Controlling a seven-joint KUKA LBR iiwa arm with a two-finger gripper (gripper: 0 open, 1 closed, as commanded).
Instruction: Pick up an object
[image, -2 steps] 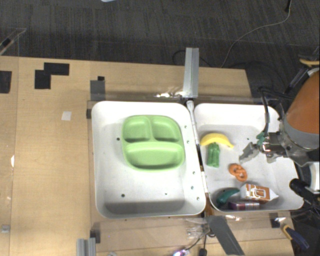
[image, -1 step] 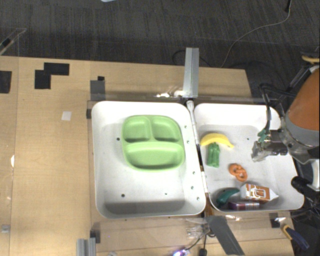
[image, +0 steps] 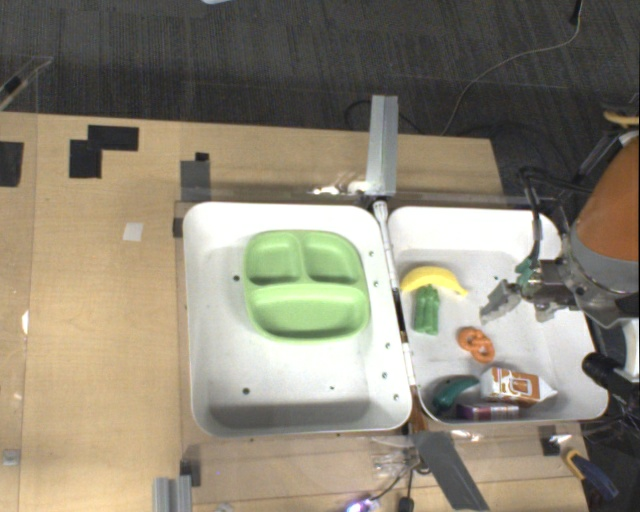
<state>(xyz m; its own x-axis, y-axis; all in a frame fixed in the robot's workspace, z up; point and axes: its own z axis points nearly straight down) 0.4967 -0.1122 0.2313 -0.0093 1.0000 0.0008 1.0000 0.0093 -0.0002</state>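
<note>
The grey two-finger gripper (image: 497, 303), its jaws spread and holding nothing, hangs over the right shallow white bin (image: 450, 225), just right of the curved yellow toy banana (image: 433, 280), probably so a pick there starts clear.

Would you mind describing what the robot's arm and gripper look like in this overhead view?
The arm enters from the right edge as a rounded orange band above a grey wrist section. Black cables loop along its upper side. The gripper is a compact grey and dark metal assembly, with slim light grey pieces at its tip extending left over the right bin.
</note>
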